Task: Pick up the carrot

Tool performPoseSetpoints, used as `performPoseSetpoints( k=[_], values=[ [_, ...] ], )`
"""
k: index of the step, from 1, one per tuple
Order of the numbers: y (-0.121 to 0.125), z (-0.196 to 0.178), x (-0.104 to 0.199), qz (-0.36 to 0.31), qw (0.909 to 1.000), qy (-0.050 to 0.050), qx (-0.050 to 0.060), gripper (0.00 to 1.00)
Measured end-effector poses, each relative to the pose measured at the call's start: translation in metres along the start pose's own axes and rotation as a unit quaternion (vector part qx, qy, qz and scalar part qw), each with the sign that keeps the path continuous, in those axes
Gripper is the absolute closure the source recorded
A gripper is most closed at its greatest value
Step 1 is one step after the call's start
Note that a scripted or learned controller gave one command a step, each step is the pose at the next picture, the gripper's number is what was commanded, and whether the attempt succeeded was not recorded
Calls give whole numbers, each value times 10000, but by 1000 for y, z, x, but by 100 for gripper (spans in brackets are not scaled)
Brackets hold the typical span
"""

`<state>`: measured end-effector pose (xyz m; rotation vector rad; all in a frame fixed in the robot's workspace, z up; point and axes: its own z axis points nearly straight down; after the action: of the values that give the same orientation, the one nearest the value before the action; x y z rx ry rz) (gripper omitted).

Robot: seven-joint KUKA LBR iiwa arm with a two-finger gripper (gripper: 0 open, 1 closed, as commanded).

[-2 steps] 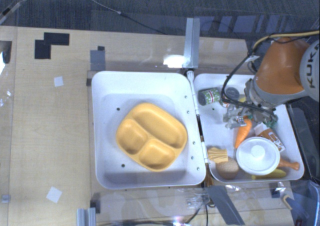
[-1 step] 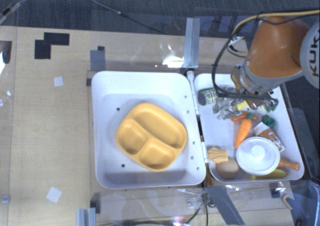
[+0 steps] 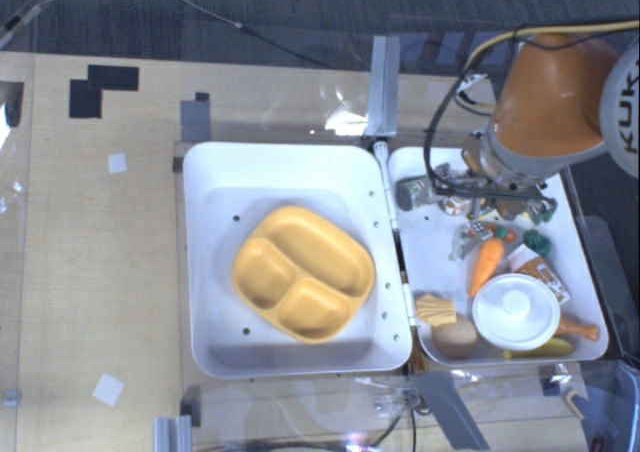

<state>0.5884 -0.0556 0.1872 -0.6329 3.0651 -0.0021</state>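
The carrot is a small orange cone with a green top. It lies tilted in the right bin, its thick end pointing up toward the gripper. My gripper hangs below the orange wrist band, directly over the carrot's green top and close to it. The wrist's dark body hides the space around the carrot's top, so contact cannot be judged. The carrot rests on the bin floor.
A white round bowl touches the carrot's lower end. Around it lie a green piece, a printed packet, a yellow banana, a brown round item and a tan wedge. The left bin holds a yellow divided plate.
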Motion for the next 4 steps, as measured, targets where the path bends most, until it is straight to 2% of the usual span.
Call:
performPoseSetpoints(
  k=[1, 2, 3, 4],
  values=[
    [-26, 97, 33, -529, 9986, -24, 19, 0],
    [-26, 83, 30, -550, 9985, -54, 41, 100],
    [-25, -2, -43, 359, 9994, -24, 6, 100],
    [-26, 0, -42, 365, 9993, -3, -2, 0]
  ],
)
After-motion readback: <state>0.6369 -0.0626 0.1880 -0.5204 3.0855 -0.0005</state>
